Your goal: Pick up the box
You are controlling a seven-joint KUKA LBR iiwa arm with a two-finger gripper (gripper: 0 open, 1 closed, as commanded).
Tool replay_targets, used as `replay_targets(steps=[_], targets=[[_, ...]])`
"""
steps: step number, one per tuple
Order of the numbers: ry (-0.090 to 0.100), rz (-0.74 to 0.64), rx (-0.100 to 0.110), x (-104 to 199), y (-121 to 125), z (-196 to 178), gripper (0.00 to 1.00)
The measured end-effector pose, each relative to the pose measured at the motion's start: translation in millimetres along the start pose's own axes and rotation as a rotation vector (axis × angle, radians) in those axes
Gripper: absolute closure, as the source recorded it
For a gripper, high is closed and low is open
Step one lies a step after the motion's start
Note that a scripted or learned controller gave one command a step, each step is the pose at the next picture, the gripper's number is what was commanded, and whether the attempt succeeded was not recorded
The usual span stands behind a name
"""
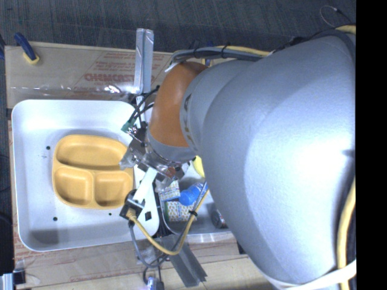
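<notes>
- Bulky grey arm hides the gripper; its opening cannot be told.
- Small pale printed box, partly covered, lies just below it, near a yellow divided plastic tray.

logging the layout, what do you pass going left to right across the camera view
small blue plastic clip → yellow divided plastic tray → upright grey metal strip → small blue object under the wrist → big grey robot arm

Buried under the grey arm, most of the right bin, and, half covered just right of the gripper, a patterned box, print unreadable.
</notes>
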State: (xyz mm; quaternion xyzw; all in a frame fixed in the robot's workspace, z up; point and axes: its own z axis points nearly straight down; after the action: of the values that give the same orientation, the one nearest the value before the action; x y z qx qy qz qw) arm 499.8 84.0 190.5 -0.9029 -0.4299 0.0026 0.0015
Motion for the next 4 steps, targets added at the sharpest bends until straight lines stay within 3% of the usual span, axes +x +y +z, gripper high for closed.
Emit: replay_targets(steps=[1, 2, 3, 4], targets=[[-0.002, -0.158, 0.001, 9.6, -29.1, 72.1, 0.00], [0.007, -0.071, -0.013, 51.4, -40.5, 91.6, 0.00], [0.000, 0.050, -0.002, 35.2, -59.7, 61.5, 0.00], [0.006, 0.076, -0.002, 60.3, -19.0, 94.6, 0.00]])
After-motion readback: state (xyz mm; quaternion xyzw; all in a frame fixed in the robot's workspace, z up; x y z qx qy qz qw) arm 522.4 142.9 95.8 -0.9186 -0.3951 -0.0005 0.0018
